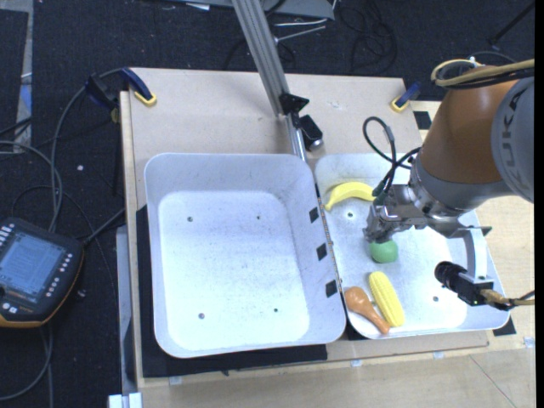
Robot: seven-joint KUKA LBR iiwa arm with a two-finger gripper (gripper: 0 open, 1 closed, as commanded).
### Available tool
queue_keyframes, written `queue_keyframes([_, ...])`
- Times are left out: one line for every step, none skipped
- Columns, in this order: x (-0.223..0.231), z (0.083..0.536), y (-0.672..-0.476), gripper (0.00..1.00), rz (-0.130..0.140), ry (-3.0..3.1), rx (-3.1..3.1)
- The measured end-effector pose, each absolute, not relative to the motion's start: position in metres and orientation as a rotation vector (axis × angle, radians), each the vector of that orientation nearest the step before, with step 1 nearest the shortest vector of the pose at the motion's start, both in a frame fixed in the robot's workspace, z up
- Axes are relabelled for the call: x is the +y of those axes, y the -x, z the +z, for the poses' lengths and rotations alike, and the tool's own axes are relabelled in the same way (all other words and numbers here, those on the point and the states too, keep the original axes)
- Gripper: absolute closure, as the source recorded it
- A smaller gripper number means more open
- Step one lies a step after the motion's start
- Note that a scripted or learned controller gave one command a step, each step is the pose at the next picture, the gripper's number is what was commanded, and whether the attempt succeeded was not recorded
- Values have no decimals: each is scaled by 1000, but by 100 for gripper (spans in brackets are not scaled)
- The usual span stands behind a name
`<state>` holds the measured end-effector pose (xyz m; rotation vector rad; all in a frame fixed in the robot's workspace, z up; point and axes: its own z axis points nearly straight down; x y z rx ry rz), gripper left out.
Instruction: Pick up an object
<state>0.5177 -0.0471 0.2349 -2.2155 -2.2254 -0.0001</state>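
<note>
2 shallow white bins sit side by side on a bench as a grey arm (476, 143) with an orange band reaches in from 3 o'clock, its claw (380, 232) lowered into the right bin (425, 300) directly over a small green ball (384, 251). The ball lies near the middle of that bin; a banana (347, 194) rests at 11 o'clock from it, while a corn cob (385, 297) and an orange gourd-shaped toy (364, 305) lie at about 6 o'clock, near the bin's front rim. The left bin (229, 253) stands at 9 o'clock from the action. How wide the claw stands cannot be told from this slanted overhead angle, since the wrist and its black cables mask the tips, and nothing can be seen held in it; the ball appears to be resting on the bin floor just under the claw. By the look of it, the job is at the reach-and-grasp step, with the lift not yet made. The next move probably calls for the claw to settle squarely around the ball and close firmly before rising straight up, because a round, smooth object is likely to roll or squirt sideways if caught off-centre.
</note>
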Motion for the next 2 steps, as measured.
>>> queue_keyframes([11,239,-504,100,-1,2214,-2227])
queue_keyframes([56,236,-505,100,0,2216,-2225])
